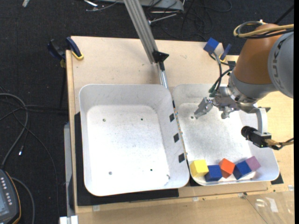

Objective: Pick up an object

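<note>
Blocks [226, 168] run in a left-right row along the right bin's [205, 139] near wall; tool [214, 110] released.

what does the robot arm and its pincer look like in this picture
The arm is bulky and rounded, with a grey shell and a broad orange band above the wrist. Pale cable loops over the top of the orange section, and thin dark cables run down its left side toward the wrist. The pincer is a small grey metal piece with two slim fingers. A black cylindrical part with a white bracket sits beside it.
</note>
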Tool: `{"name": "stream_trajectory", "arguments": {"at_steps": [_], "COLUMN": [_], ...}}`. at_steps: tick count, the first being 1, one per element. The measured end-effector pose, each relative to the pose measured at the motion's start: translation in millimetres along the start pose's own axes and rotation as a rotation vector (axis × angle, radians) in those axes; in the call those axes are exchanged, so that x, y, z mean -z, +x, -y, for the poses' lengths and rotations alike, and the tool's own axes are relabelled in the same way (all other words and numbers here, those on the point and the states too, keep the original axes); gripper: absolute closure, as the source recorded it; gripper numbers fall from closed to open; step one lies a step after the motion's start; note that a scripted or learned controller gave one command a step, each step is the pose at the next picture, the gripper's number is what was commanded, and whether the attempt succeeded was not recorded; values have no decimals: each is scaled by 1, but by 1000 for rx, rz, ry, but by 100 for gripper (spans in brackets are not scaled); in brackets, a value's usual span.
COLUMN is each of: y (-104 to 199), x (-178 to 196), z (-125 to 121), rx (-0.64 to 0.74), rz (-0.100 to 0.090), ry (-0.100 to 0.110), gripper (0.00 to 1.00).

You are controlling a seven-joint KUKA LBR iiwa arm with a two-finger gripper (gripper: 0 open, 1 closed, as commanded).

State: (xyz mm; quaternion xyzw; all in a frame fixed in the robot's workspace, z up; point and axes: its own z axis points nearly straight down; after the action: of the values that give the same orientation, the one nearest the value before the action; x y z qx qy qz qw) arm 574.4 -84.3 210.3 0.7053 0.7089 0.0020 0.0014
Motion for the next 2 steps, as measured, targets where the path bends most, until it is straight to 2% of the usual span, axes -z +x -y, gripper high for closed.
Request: {"name": "stream_trajectory", "arguments": {"at_steps": [1,2], "y": [-8,11], "x": [93,42], "z": [10,-57], "rx": [-2,1], "rz": [3,2], "ry": [-5,4], "gripper": [0,0]}}
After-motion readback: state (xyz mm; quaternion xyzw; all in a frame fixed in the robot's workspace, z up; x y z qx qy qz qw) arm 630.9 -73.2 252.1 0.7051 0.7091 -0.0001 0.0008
